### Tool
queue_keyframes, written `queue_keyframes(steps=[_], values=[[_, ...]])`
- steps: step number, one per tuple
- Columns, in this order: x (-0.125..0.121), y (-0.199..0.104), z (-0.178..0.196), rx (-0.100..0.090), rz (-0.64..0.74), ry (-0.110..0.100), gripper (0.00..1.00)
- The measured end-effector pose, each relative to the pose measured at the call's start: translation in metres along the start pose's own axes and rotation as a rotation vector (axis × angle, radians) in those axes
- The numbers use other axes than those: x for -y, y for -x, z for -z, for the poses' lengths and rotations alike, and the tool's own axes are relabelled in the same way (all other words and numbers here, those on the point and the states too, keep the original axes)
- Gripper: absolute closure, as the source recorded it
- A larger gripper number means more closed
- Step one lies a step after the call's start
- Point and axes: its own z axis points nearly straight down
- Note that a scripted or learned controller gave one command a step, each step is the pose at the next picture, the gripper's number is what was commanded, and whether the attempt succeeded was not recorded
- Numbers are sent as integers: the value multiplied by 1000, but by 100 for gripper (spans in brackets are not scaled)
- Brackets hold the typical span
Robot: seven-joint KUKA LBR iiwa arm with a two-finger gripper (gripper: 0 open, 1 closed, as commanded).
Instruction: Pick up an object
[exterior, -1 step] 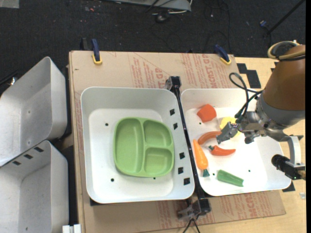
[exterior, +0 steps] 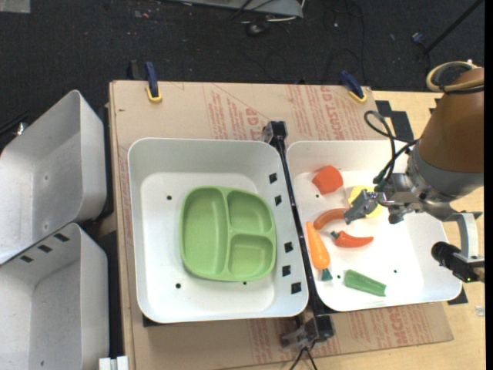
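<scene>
Dark speckled floor [exterior: 69, 45] with loose cables [exterior: 350, 6]; cardboard-topped bench [exterior: 231, 110]; spare white bins [exterior: 46, 206] at left

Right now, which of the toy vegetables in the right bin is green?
The green pepper at the near edge of the right bin; the others there are orange, red or yellow.

Even, bright overhead light. White bins [exterior: 208, 156] near blown out, soft shadows along their inner walls. Floor beyond the bench's [exterior: 231, 106] far edge is dark. Arm [exterior: 454, 137] slightly blurred at right; mild graininess overall.
</scene>
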Motion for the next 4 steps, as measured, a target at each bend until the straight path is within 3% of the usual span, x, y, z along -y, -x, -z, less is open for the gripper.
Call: queue_keyframes(steps=[2,3,4], values=[[21,-4,-112,-1,-3,-6,0],[17,-5,-134,-5,-1,7,0],[14,-2,-121,3,-5,21,100]])
